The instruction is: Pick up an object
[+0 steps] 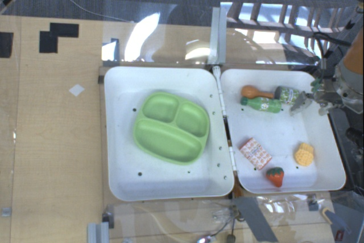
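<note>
Grey arm with orange band point(354, 62) cut off by right edge. Two-finger metal gripper point(307, 101) blurred, finger gap unreadable. Dark bottle with green label point(286, 93) partly behind gripper. Small red-and-white patterned packet point(255, 153): print too small to read.

Bright, even overhead light, with white glare on the clear panels point(149, 37) behind the sharply focused, soft-shadowed bins point(170, 190).

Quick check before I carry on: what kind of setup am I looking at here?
Most likely a lab bench for robot picking trials. Two shallow white bins sit side by side on a wooden benchtop; the right one holds toy food, such as a strawberry, and the left a green divided plate. The gripper reaches in from the right.
</note>
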Controlling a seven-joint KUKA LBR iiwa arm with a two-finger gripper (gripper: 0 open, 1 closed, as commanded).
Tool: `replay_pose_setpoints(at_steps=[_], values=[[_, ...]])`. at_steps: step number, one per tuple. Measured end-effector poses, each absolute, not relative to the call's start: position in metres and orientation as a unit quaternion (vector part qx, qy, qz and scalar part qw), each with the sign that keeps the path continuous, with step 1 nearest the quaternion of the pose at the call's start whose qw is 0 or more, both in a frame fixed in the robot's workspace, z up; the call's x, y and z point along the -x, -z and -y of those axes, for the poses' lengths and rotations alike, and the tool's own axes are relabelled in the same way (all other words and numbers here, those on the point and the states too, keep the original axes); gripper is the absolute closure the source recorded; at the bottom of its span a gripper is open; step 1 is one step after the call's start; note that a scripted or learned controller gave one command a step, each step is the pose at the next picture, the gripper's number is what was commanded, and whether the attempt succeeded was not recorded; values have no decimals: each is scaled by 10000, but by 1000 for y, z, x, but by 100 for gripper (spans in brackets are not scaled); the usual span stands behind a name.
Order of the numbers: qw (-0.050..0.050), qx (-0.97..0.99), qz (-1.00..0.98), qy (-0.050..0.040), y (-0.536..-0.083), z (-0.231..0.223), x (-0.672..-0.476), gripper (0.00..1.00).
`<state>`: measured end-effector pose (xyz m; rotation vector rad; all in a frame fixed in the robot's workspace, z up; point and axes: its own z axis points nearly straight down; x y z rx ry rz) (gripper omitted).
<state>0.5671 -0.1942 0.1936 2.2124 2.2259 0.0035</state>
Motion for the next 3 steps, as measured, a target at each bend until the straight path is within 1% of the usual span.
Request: replay_pose_setpoints(at_steps=[1, 2, 3], values=[[17, -7040, -7102, -13, -156, 158, -646, 0], [39, -7050, -7092, -21, -108, 136, -664, 0], [223, -7095, -7043, -80, -108, 103, -655, 0]])
